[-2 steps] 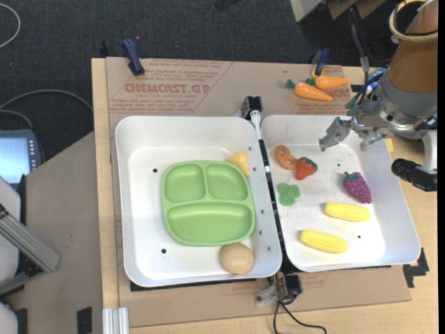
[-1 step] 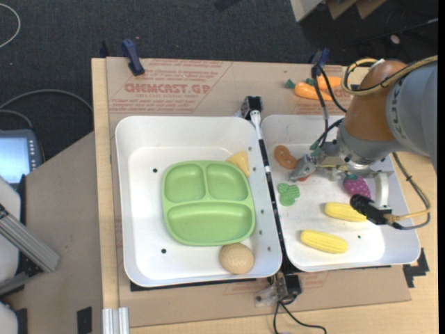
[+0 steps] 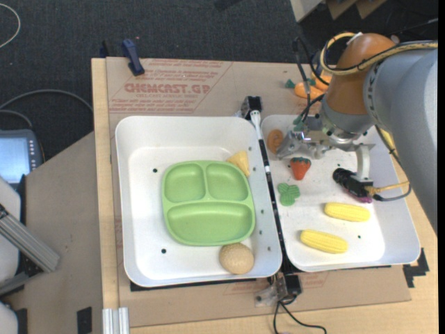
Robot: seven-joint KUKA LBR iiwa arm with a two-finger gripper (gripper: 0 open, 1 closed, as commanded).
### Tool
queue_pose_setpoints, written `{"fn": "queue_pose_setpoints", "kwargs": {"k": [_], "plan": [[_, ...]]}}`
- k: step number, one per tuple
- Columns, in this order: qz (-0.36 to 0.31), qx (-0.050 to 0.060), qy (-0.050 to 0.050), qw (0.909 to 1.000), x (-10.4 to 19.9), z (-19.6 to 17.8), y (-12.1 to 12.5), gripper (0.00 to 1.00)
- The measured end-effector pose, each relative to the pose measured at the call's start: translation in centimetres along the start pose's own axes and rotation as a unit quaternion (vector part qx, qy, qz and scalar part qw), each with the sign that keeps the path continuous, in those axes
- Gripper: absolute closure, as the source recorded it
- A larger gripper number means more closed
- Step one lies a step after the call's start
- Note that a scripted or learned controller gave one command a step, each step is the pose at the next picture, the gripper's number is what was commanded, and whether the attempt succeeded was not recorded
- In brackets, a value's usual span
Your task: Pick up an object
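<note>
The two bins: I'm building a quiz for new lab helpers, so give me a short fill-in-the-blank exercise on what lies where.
1. The green divided plate lies in the ____ bin.
2. The number of yellow corn cobs in the right bin is ____.
3. The strawberry lies just below the gripper, and its colour is ____.
4. The round tan ball rests by the plate's ____ edge.

Missing words: left; two; red; lower
</note>
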State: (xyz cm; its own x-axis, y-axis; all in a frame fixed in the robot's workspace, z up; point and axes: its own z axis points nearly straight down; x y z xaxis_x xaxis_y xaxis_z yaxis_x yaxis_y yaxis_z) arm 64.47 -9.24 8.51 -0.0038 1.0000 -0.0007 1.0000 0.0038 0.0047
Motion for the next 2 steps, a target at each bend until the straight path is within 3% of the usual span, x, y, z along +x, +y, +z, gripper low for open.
{"fn": "queue_pose_setpoints", "kwargs": {"k": [1, 2], "plan": [[0.003, 0.005, 0.001, 1.0000, 0.0, 0.0, -4.5, 0.00], [0.001, 0.000, 0.000, 1.0000, -0.3, 0.0, -0.1, 0.00]]}}
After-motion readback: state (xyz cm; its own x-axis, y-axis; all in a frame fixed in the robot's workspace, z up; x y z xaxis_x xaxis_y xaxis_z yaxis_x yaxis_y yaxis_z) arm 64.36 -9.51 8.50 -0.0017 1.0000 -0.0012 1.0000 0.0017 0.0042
